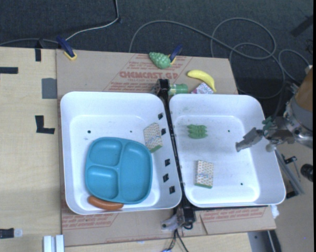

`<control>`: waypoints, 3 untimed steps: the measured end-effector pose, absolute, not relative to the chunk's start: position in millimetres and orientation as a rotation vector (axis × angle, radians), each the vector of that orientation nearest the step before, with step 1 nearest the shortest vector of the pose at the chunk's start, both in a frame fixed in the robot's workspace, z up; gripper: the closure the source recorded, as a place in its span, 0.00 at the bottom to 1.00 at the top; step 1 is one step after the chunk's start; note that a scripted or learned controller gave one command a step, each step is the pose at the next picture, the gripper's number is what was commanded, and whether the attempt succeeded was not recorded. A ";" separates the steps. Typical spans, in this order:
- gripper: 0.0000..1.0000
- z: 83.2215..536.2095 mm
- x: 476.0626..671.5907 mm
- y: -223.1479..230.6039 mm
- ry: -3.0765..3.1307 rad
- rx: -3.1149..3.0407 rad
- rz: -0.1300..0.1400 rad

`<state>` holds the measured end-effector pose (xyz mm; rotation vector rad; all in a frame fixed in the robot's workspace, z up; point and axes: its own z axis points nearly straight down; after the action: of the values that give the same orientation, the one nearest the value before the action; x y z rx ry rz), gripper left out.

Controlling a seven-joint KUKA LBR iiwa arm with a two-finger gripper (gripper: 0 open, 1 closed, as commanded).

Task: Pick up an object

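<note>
Two shallow white plastic bins are seen side by side on the cardboard-covered worktop [94, 70], and the claw [248, 140] is poised over the right rim of the right bin [228, 106], at the end of the grey arm [299, 125] reaching in from the right. Whether the claw is released or clenched cannot be told, since its grey tip is small and blurred; nothing is seen between its parts. To the left of the claw, well apart from it, a small green knobbly toy [197, 131] lies on the floor of the right bin. Below and to the left of the claw, a beige patterned block [204, 173] rests in the same bin, apart from the green toy. Farther left, beyond the divider, the left bin [79, 109] holds a blue sectioned plate [118, 169], a second beige patterned block [153, 136] leaning near the divider, and an orange sausage-shaped toy [105, 203] at the plate's lower edge. Above and to the left of the claw, outside the bins, a yellow banana [201, 79] and a green leafy toy [159, 59] lie on the worktop.
</note>
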<state>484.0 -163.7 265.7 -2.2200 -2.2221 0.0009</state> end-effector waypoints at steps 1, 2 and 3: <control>0.00 181.1 483.5 -108.7 -2.221 -2.218 0.001; 0.00 94.5 486.6 -96.8 -2.219 -2.218 0.003; 1.00 103.8 486.5 -96.3 -2.218 -2.217 0.003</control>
<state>486.5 -96.3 103.8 -2.2166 -2.2178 0.0031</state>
